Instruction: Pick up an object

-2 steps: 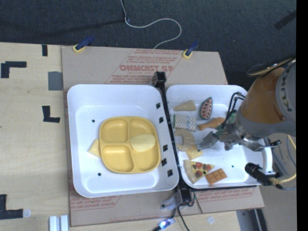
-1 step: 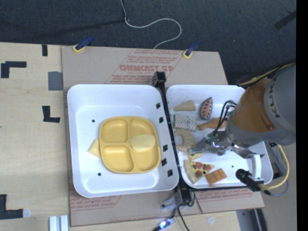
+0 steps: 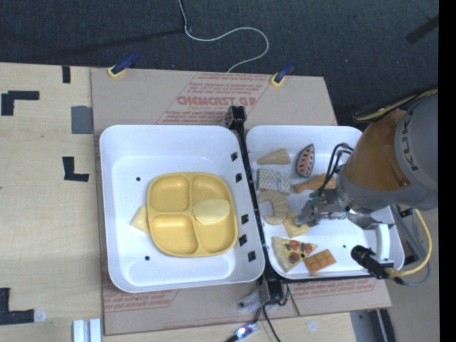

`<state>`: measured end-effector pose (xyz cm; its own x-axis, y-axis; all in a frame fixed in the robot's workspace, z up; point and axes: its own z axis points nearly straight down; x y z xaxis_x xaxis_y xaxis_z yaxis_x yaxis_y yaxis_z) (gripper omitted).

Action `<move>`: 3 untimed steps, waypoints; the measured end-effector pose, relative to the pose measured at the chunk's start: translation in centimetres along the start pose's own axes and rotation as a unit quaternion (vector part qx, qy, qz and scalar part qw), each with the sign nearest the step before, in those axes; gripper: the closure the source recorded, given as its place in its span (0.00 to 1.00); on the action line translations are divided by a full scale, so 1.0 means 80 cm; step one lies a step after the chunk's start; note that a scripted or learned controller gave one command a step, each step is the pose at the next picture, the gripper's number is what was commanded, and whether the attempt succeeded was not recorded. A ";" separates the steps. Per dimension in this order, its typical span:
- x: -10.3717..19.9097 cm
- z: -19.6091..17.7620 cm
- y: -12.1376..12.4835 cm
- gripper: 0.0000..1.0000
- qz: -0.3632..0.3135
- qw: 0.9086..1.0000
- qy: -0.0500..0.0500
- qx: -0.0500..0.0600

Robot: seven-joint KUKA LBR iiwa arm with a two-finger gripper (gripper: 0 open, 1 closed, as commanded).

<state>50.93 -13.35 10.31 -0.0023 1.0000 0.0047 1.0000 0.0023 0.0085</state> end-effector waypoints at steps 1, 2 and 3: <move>0.007 -0.057 -0.006 1.00 0.000 1.000 -0.002 0.004; 0.004 -0.133 -0.010 1.00 0.000 1.000 -0.003 0.002; 0.005 -0.152 -0.009 1.00 0.000 1.000 -0.002 0.004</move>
<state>50.08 -13.00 22.49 -0.0017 1.0000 0.0004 1.0000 0.0017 -0.0002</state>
